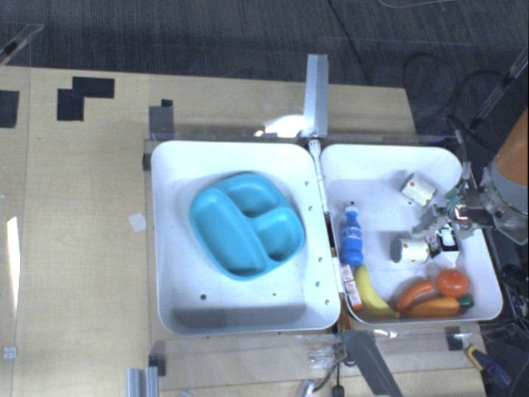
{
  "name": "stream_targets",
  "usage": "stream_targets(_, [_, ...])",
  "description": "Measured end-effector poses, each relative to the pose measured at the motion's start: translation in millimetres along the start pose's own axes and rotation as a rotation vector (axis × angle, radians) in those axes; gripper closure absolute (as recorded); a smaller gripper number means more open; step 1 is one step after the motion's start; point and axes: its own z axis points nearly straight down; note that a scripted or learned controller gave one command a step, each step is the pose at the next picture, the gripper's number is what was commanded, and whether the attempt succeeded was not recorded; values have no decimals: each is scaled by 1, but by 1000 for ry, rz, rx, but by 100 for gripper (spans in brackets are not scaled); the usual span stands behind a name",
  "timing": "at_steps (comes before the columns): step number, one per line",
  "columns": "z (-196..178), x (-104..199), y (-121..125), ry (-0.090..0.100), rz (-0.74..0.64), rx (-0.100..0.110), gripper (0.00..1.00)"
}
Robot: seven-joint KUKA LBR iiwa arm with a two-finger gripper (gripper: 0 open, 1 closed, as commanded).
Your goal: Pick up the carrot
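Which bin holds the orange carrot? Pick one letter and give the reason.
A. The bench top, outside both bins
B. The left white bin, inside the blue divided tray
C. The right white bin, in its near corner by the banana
C: the orange carrot lies in the near corner of the right white bin, beside the yellow banana and the red tomato; the blue divided tray sits in the left white bin.

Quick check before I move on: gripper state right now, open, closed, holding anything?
Gripper: cannot be told from this view. It sits low in the right bin, above the carrot, which lies untouched at the bin's near edge.
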Motion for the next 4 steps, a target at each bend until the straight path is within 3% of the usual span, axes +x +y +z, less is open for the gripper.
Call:
stream_targets(1, [113, 55, 0, 0, -156, -1, 0])
stream_targets(2, [103, 55, 3, -2, -157, -6, 100])
stream_targets(3, [138, -18, 2, -3, -402, -10, 100])
stream_targets(4, [-32, 34, 78, -2, -469, -5, 100])
